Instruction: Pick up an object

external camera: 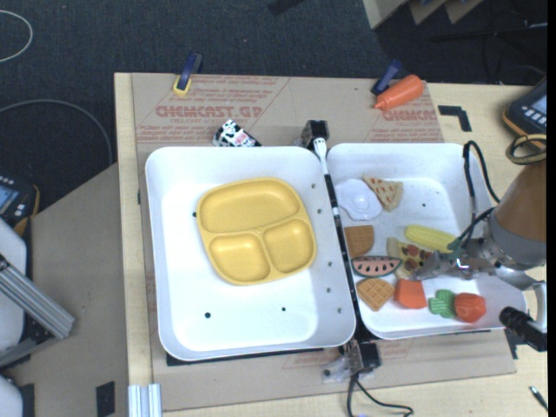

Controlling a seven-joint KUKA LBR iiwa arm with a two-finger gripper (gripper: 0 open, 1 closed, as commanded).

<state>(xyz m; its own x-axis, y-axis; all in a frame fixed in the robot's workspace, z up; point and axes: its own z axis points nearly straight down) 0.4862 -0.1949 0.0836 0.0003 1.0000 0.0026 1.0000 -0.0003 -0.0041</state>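
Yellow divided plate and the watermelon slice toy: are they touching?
Apart. The camera view shows the yellow divided plate in the left bin and the watermelon slice in the right bin, with both bins' rims running between them.

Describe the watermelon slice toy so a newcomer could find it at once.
Start at the right-hand shallow white bin, the one crowded with toy food. Along its left side sits the watermelon slice toy, between a brown toast-like piece above and an orange waffle piece below. It alone has red flesh, dark seeds and a green rind.
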